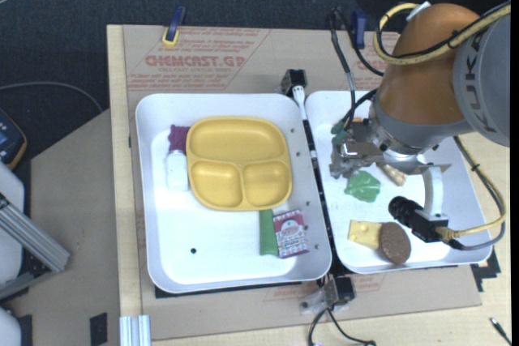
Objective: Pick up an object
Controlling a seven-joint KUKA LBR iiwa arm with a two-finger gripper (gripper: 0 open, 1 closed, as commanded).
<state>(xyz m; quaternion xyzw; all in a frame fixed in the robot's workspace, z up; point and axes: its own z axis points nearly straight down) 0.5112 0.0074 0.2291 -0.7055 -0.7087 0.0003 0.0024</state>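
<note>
My end effector (350, 151) hangs low over the right bin (341, 211), near its left wall. From this slant I cannot tell whether it is open or closed, and I see nothing held in it. The green piece (362, 186) lies just beside it, toward the near edge, and looks like the handiest thing to pick. To do this well, I judge I should centre over the green piece before going down. I should also stay clear of the bin wall, so that I close on the piece and not on the rim. Its lumpy shape may slip, so a grip across its narrower width seems safest. The yellow wedge (364, 233) and brown disc (395, 244) sit touching, nearer the front. The plate (239, 162) in the left bin (219, 255) is well apart.
</note>
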